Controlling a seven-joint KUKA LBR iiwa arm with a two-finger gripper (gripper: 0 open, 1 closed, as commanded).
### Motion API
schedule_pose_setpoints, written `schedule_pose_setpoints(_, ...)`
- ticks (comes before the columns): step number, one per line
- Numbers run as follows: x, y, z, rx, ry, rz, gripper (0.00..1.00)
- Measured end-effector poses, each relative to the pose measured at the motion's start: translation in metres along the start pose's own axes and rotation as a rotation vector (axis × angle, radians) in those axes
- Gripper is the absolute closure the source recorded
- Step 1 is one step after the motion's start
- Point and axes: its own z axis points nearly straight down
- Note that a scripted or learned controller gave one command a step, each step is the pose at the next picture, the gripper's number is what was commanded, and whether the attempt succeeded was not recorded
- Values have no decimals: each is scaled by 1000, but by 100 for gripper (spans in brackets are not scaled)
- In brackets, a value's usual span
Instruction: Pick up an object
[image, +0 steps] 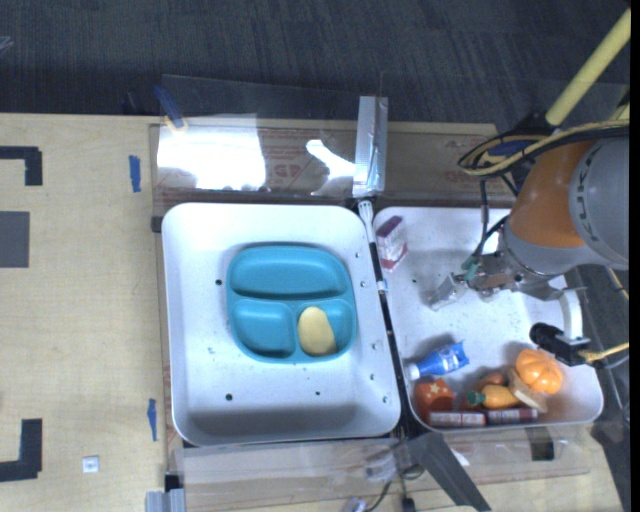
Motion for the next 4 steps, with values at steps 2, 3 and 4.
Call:
schedule_pose_setpoints(2,-61,-110,-2,-3,6,-59,0)
schedule_pose_setpoints(3,-65,-109,-12,-8,-2,-55,100)
schedule_pose_setpoints(4,-19,-30,-1,-4,-1,-218,100)
